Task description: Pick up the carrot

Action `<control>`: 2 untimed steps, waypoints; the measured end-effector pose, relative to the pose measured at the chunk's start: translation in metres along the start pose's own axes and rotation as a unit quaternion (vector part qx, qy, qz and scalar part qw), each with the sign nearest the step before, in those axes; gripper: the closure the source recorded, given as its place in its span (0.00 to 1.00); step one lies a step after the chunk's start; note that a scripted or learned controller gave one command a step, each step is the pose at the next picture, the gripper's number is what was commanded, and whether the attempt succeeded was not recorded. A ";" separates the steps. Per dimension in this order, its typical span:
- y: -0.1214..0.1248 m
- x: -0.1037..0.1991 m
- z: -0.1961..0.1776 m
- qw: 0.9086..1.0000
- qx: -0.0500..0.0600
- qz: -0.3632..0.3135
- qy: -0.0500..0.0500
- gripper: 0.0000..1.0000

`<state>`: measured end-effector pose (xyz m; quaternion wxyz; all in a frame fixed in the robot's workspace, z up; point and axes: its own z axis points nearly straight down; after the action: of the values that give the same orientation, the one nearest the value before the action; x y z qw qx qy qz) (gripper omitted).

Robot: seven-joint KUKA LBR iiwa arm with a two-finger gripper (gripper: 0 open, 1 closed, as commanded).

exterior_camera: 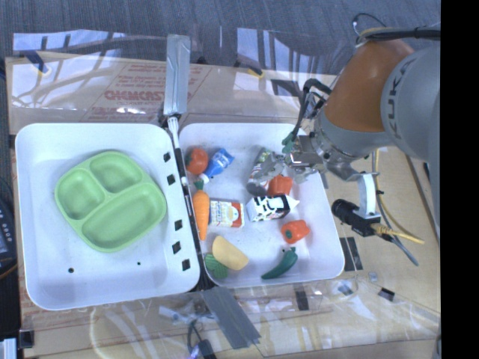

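Lying along the left wall of the right bin [329, 223], the carrot [200, 209] points its tip downward (just below a tomato [197, 159], beside a small carton [225, 214]). Well apart from it, the gripper [288, 172] hangs over the bin's upper right, above a red block [280, 186]; whether its jaws are parted cannot be told. A green plate [111, 199] sits in the left bin [37, 275].

The grey arm [408, 88] is reaching in from the right, its orange band [359, 88] sitting just above the wrist and facing the camera. The wrist is bending downward and to the left, pointing the tool [288, 167] toward the near left. The tool is hanging low at the end of the wrist, left of the arm's bulk. Thin dark cables are looping over the far side of the wrist.
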<state>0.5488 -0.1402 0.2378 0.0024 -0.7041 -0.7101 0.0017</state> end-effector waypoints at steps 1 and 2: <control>-0.005 0.039 0.116 0.997 -0.007 0.080 0.000 0.00; -0.033 0.173 0.047 1.000 -0.002 0.002 0.000 0.00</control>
<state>0.5141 0.0328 0.1916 0.0014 -0.7056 -0.7086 0.0005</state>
